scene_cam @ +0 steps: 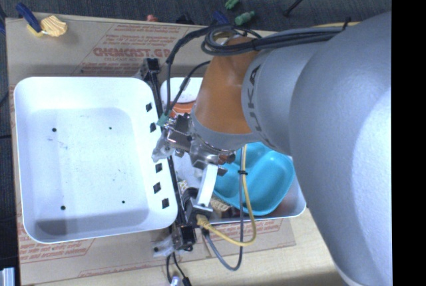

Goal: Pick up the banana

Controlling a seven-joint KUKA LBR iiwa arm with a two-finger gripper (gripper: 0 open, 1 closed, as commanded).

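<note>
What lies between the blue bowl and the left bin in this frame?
In the camera view, the gripper hangs between the blue bowl and the left bin, about over the bins' adjoining rims.

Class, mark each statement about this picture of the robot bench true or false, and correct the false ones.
1. A blue bowl lies in the right bin. True.
2. The arm reaches down over the left bin. False: it is over the right bin.
3. Both bins are black. False: both are white.
4. The band above the wrist is orange. True.
5. The small yellow object lies inside the left bin. False: it lies on the cardboard outside that bin.
</note>
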